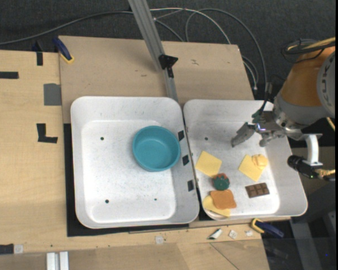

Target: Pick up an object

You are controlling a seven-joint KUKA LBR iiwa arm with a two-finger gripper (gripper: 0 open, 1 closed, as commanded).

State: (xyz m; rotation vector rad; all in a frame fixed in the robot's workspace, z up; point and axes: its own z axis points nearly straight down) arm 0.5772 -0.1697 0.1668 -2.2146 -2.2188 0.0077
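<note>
Left bin (96, 117) just has a blue bowl (155, 148) sitting toward its right side. Right bin (214, 114) holds the small stuff, all in its lower half — a yellow square (208, 163), a yellow wedge (252, 166), a brown chocolate piece (257, 190), a green-red lump (221, 181) and an orange slab (222, 199). The pincer (253, 138) hangs over that bin's upper right, fingers spread apart, holding nothing, with no item under it. A grey pole (149, 30) crosses the table (22, 167) at the top.

Robot lab: bins (79, 117), cables (214, 16), bench (22, 94)
</note>
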